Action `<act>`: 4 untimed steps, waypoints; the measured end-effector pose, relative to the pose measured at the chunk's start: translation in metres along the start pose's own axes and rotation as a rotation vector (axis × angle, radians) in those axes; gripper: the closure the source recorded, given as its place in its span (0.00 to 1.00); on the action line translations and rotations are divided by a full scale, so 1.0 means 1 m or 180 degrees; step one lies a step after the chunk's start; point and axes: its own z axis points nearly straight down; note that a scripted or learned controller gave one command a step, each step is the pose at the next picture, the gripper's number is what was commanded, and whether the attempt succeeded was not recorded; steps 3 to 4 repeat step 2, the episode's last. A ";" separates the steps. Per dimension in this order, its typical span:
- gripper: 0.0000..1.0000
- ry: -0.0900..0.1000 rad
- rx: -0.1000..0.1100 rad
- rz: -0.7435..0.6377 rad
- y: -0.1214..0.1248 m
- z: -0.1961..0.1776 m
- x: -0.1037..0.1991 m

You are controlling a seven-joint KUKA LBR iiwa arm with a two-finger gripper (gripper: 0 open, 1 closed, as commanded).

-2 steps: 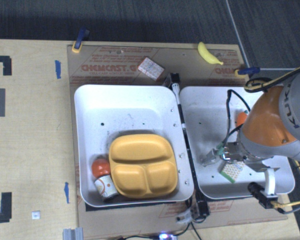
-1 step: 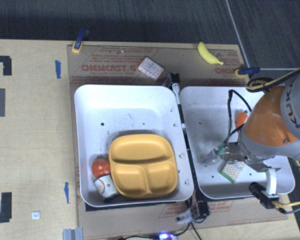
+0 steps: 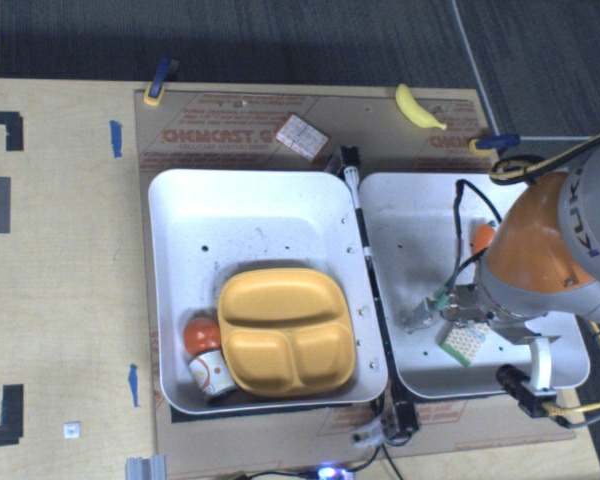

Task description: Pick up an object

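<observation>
Fingers [image 3: 427,313] state unclear, low in right bin [image 3: 400,208] on cardboard-covered bench [image 3: 60,268].

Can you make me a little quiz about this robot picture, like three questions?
1. True or false: the yellow plastic divided tray lies in the left white bin.
2. What sits just outside the bins, on the cardboard at the top right? A) a yellow banana B) a blue cup C) a green ball
3. Fill in: the grey arm with the orange band reaches down into the ____ white bin.

Key:
1. True.
2. A, the yellow banana.
3. Right; its gripper is low in the right white bin, by a small checkered object.
</observation>
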 end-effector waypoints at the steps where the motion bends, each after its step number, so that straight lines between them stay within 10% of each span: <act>1: 0.00 0.0000 -0.0001 0.0001 0.000 0.000 0.000; 4: 0.00 -0.0001 -0.0001 0.0003 0.000 0.000 0.000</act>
